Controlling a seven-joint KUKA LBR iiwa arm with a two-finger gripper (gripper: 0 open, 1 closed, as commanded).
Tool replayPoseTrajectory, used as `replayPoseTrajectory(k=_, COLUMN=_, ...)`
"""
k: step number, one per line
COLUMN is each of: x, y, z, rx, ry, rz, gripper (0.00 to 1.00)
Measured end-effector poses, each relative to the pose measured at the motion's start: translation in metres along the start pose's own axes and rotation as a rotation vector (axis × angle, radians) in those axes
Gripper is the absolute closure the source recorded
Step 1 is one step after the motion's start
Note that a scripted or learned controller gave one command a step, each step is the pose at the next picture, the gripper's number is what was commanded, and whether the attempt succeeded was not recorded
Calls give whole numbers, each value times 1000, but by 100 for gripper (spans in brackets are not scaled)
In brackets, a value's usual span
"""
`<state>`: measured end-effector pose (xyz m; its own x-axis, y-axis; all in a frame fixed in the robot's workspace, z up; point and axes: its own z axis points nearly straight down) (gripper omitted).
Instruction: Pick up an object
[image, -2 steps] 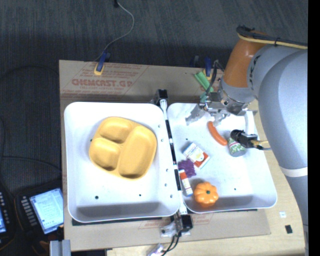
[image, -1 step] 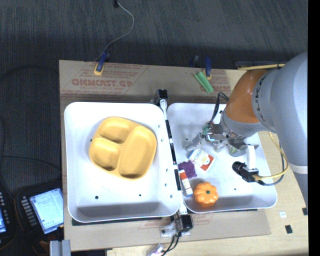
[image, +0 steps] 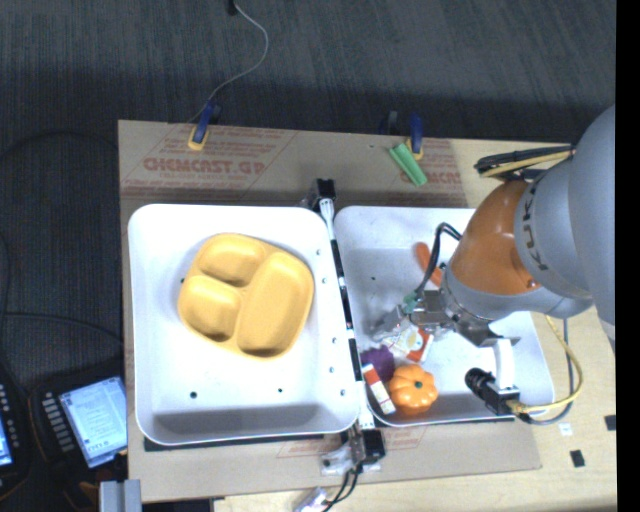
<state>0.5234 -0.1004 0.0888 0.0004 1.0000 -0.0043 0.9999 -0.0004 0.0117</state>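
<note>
**Q:** How was the arm (image: 560, 230) posed?

**A:** It entered from the right and bent down over the right bin (image: 520, 215). Its grey body and orange band covered that bin's upper right part. The wrist pointed down and leftward, and the gripper (image: 415, 325) sat low in the bin's left half, among the small objects there.

**Q:** What was the state of the pincer?

**A:** That could not be told. The wrist housing and the clutter around it hid the tips, and no object was visibly held.

**Q:** Where were the objects?

**A:** A small orange pumpkin (image: 413, 389) lay at the right bin's near edge, just below the gripper. Beside it, against the divider between the bins, lay a purple piece (image: 378, 358) and a thin red-and-white item (image: 374, 384). An orange piece (image: 426, 258) showed partly above the gripper, next to the wrist. A large yellow sectioned tray (image: 246, 293) lay alone in the left bin (image: 150, 330).

**Q:** What edges and open room were there?

**A:** The cluster was crowded toward the right bin's left wall and near rim. Bare floor showed in that bin's upper left. In the left bin, open white floor surrounded the yellow tray on all sides, widest along the near edge.
</note>
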Motion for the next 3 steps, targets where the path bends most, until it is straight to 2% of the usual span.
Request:
replayPoseTrajectory(k=1, x=0, y=1, z=-10, rx=-1, ry=0, rz=0, gripper=100)
replayPoseTrajectory(k=2, x=68, y=52, z=-97, rx=8, ry=5, rz=-3, gripper=100)
replayPoseTrajectory(k=3, x=67, y=51, z=-105, rx=12, ry=3, rz=-2, gripper=100)
